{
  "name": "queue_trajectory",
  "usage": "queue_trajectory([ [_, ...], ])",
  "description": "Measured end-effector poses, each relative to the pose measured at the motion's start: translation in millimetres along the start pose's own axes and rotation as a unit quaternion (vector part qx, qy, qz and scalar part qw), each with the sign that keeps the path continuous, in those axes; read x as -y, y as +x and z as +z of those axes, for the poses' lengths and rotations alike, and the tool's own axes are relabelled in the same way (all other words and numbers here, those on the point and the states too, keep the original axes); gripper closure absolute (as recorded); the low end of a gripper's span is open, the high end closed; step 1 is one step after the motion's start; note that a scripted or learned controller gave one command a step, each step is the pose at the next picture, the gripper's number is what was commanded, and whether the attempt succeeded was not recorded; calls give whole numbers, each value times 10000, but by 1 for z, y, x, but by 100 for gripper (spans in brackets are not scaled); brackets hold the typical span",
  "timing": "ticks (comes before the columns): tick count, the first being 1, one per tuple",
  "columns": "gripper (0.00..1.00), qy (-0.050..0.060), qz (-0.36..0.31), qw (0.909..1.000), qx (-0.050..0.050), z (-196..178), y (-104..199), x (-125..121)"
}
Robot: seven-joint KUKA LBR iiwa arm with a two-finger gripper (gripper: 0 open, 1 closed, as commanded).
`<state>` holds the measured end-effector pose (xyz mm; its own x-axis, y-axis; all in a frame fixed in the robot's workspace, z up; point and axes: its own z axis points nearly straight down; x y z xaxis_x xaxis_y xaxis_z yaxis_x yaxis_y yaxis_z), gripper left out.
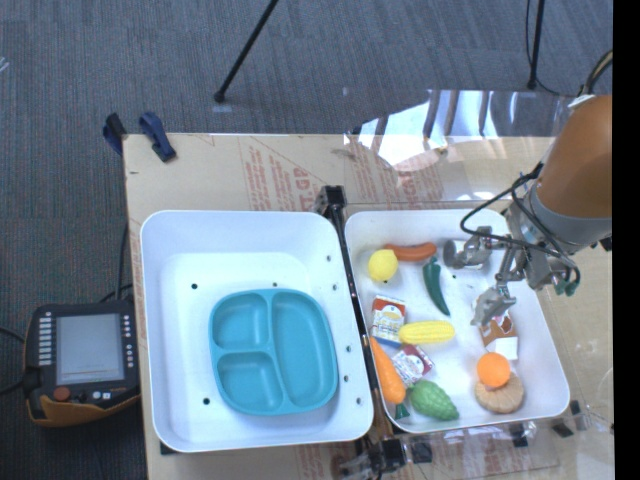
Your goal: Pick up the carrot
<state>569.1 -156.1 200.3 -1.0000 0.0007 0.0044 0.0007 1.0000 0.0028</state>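
The gripper (497,303) hung over the right bin (553,353), its metal fingers parted and empty, tips just above a small brown-and-white carton (499,333). The carrot (387,369), a smooth orange taper with a green end, lay well to the gripper's left and a little nearer the camera, along that bin's left wall. Between them sat a ridged yellow corn cob (427,333) and two printed packets (389,319). Left of the gripper lay a glossy green chilli (436,288) and a lemon (382,265). Below it rested an orange (493,368) on a round biscuit (499,396). Far left, the other bin (170,248) held a teal divided plate (273,351).
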Motion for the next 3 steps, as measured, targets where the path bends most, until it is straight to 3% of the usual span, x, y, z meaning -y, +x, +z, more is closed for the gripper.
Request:
queue_trajectory([
  [1,0,-2,-92,10000,3,116,52,27],
  [2,0,-5,752,9972,-8,117,83,46],
  [3,0,-11,1052,9945,-10,97,92,-62],
])
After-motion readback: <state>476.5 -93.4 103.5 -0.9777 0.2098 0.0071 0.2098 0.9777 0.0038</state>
